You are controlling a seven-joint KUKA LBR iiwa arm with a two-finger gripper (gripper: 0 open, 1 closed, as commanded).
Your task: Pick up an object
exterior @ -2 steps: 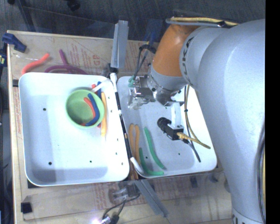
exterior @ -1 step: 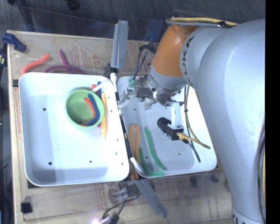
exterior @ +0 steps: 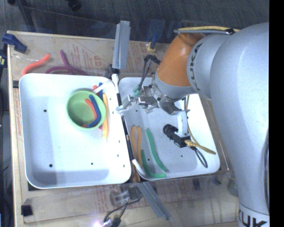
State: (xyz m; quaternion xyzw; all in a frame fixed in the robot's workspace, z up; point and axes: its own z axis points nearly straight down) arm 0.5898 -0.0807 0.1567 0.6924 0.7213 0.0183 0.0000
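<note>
arm over right bin, jaws low near its upper left corner

arm (exterior: 217, 70) reaches in from the right above the right bin (exterior: 212, 168); jaws sit close to the wall shared with the left bin (exterior: 52, 167); cannot tell whether they are released or clenched, or whether anything is between them. candidate objects in the right bin: orange-handled tool (exterior: 136, 143) and green curved strip (exterior: 154, 155), side by side below the jaws, apart from them. left bin: green bowl (exterior: 80, 109) holding red and blue pieces, yellow stick (exterior: 104, 126) just beside it. purple hose (exterior: 68, 70) on the worktop (exterior: 80, 44) behind the left bin
</note>
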